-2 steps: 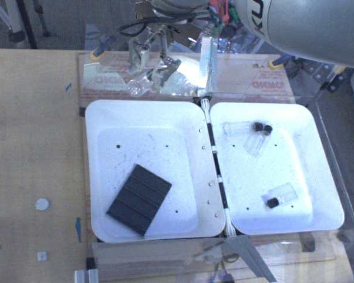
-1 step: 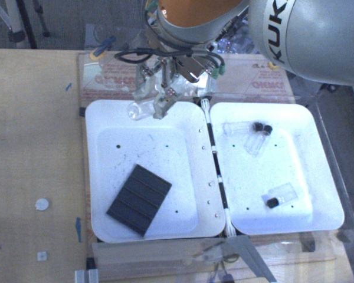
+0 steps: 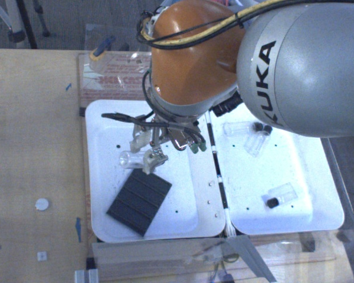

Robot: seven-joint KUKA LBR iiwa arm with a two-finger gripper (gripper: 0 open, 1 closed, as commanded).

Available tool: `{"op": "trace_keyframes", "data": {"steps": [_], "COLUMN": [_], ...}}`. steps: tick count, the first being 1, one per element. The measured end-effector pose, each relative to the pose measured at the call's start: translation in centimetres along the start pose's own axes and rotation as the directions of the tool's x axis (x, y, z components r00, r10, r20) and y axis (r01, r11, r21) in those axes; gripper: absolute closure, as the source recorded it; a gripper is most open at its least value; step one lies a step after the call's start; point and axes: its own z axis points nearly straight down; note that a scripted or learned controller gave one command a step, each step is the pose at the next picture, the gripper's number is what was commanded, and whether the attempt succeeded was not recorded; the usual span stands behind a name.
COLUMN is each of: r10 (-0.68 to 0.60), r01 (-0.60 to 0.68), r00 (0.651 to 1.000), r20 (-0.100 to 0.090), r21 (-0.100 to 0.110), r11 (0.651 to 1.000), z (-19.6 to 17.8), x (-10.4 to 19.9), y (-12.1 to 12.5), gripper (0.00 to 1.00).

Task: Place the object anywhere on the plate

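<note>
The arm's two-finger gripper (image 3: 148,152) hovers over the left white bin (image 3: 100,158), fingers around a small clear plastic vial (image 3: 131,157) — the dark ribbed rectangular plate (image 3: 140,202) sits just below. Looks mid-carry — next, shift down over it and release.

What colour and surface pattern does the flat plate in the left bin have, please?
Dark grey to black, with parallel ridges across the plate, seen in the camera view.
</note>
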Motion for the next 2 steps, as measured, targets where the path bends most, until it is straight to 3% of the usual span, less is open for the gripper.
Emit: {"op": "trace_keyframes", "data": {"steps": [1, 2], "r10": [-0.027, 0.287], "r01": [0.027, -0.287], "r00": [1.000, 0.958], "r20": [0.005, 0.008], "r21": [0.000, -0.001], "r11": [1.000, 0.958], "z": [4.0, -2.2], "x": [-9.2, -12.3], "y": [-3.2, -4.4], "gripper": [1.00, 1.00]}}
